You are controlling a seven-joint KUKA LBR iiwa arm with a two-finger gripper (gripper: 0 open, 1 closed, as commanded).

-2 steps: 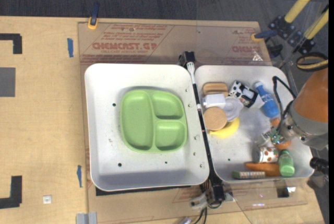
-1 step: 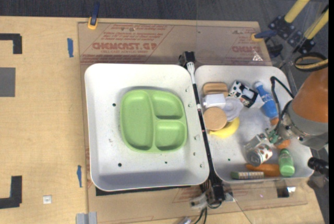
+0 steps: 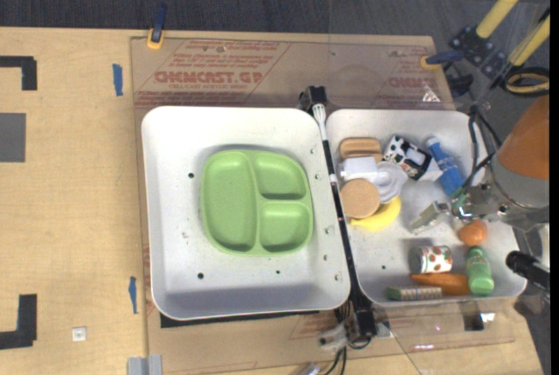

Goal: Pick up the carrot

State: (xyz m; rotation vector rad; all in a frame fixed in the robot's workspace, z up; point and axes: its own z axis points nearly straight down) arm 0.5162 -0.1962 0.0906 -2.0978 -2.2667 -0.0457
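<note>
Low in the right bin (image 3: 384, 273), the carrot (image 3: 441, 282) lies beside a green bottle (image 3: 479, 270); the tool (image 3: 456, 209) hovers higher up; its state I cannot tell.

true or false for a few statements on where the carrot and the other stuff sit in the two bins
1. The carrot lies near the front edge of the right bin. True.
2. The green divided plate sits in the right bin. False: it sits in the left bin.
3. The end effector holds the carrot. False: the carrot lies on the bin floor, apart from it.
4. A green bottle is just right of the carrot. True.
5. The blue bottle lies on the green plate. False: it lies in the right bin, toward the back.
</note>
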